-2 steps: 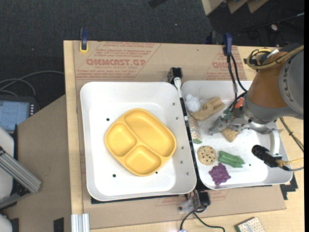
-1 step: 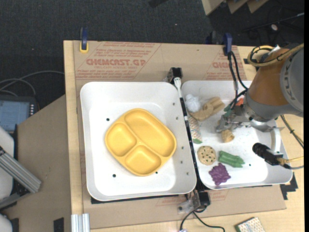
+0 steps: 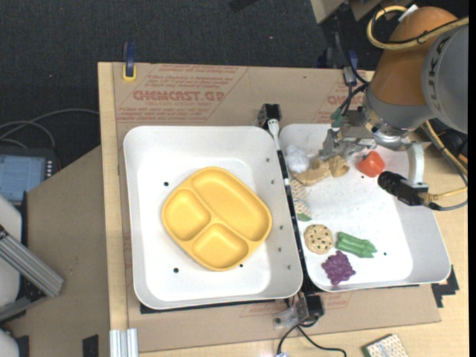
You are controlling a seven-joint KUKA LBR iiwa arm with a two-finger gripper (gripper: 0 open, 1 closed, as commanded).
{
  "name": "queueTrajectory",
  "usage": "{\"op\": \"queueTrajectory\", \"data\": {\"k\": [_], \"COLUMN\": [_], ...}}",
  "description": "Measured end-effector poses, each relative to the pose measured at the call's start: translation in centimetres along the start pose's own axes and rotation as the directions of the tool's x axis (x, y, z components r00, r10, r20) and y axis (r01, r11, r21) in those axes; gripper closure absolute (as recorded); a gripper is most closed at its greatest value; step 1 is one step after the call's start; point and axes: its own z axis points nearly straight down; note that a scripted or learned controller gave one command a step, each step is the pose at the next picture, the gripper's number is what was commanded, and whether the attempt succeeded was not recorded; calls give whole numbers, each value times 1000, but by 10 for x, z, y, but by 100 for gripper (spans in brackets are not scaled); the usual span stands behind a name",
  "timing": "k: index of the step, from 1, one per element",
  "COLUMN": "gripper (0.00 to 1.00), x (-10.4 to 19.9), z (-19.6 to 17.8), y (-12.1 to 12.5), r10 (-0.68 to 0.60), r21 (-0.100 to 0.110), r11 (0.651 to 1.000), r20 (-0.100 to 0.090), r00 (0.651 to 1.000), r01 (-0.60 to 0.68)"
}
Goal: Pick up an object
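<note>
Left bin (image 3: pixel 141 199) holds a yellow divided plate (image 3: pixel 215 217). Right bin (image 3: pixel 424 251) holds a cookie (image 3: pixel 318 238), green pepper (image 3: pixel 355 245), purple grapes (image 3: pixel 339 267) and an orange item (image 3: pixel 370 163). Gripper (image 3: pixel 335 146) sits low over a tan object (image 3: pixel 321 171).

Bulky grey metal arm (image 3: pixel 450 73) with rounded orange band (image 3: pixel 405 58) above the wrist. Yellow and black cables (image 3: pixel 387 21) loop over the orange section. Small metallic two-finger gripper (image 3: pixel 343 141) below, black cylindrical attachment (image 3: pixel 401 188) alongside.
</note>
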Motion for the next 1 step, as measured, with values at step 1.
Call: {"op": "queueTrajectory", "data": {"k": [1], "gripper": [100], "x": [55], "z": [6], "y": [-50], "r10": [5], "r21": [19], "r11": [1000], "r20": [-2], "r00": [1000], "r01": [-5]}}
